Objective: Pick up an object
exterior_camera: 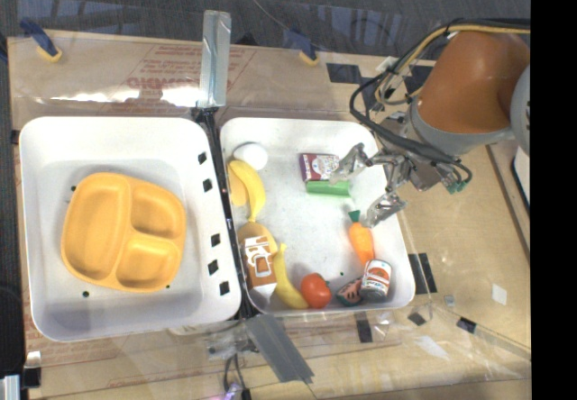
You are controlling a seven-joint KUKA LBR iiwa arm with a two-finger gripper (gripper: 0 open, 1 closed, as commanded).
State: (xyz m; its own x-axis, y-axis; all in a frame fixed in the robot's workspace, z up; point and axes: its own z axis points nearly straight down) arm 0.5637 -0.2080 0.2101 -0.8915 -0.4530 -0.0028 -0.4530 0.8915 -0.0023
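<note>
Overhead, the two-finger gripper (370, 182) hangs at three o'clock in the right white bin (287, 131), fingers spread, nothing between them. Small maroon-and-green carton (323, 173) lies just beside one fingertip; orange plastic carrot (361, 241) just below the other. Bananas, tomato and can crowd six o'clock. Yellow divided tray (122, 231) fills the left bin (36, 209).
</note>
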